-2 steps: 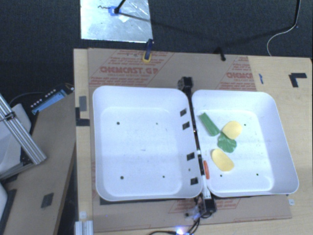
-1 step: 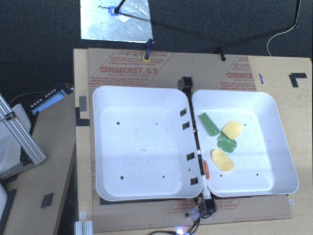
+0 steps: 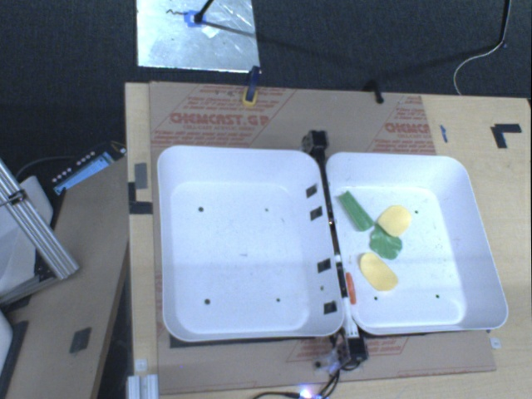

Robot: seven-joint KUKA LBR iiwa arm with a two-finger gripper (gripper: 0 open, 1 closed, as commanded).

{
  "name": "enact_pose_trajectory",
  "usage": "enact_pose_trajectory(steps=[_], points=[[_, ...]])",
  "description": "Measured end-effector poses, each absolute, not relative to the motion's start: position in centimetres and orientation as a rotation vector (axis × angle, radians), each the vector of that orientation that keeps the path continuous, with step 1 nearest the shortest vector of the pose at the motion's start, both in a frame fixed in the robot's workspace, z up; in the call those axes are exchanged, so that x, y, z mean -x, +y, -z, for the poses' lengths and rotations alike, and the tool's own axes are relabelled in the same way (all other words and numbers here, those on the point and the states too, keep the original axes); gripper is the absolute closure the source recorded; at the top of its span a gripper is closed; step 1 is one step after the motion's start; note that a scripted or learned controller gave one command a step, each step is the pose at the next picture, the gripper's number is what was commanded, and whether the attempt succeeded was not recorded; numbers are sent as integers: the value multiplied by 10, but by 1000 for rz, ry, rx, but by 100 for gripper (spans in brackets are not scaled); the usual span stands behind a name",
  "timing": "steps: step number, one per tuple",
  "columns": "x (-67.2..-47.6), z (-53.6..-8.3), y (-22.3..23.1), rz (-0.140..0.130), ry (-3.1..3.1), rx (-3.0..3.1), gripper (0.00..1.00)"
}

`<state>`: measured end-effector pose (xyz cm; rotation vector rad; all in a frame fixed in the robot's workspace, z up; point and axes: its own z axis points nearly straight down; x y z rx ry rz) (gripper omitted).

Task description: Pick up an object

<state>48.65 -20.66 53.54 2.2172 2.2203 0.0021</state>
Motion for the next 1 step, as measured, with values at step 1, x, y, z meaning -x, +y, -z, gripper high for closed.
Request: enact_pose_trajectory(steps=[1], points=[[-487,-426,-135,4,2239,-2216,100]])
